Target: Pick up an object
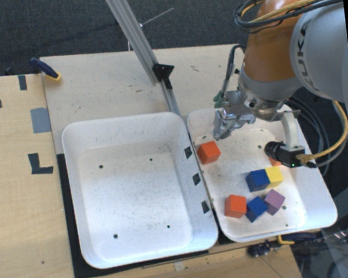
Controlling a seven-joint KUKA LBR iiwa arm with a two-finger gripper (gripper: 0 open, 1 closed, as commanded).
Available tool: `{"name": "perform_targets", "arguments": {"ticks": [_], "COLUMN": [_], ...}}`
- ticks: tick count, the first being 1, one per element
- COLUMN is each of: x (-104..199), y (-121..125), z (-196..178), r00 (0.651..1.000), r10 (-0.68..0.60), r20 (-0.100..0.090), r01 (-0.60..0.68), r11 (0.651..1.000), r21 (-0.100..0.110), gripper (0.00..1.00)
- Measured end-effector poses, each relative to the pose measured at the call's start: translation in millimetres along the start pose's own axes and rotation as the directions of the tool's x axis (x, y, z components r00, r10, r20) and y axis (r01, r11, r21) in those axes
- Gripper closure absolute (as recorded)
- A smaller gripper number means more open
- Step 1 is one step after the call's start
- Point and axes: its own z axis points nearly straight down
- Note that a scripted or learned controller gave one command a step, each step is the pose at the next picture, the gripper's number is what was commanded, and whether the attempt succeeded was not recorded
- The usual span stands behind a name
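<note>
My gripper hangs over the back left part of the right bin, just up and to the right of an orange block. The block sits on the bin floor near the left wall, clear of the gripper. Toward the front of that bin lie a second orange block, two blue blocks, a yellow block and a purple block.
The left bin sits beside the right one, sharing a raised divider. A slanted metal rail crosses the back of the bench. The arm's grey and orange body fills the upper right.
</note>
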Motion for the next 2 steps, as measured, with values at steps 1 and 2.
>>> {"name": "perform_targets", "arguments": {"ticks": [1, 2], "x": [62, 121], "y": [-6, 0], "z": [4, 6], "r00": [1.0, 1.0], "r10": [-0.002, -0.002], "r20": [0.0, 0.0], "r01": [0.002, 0.002], "r11": [1.0, 1.0], "r21": [0.001, 0.0], "gripper": [1.0, 1.0]}}
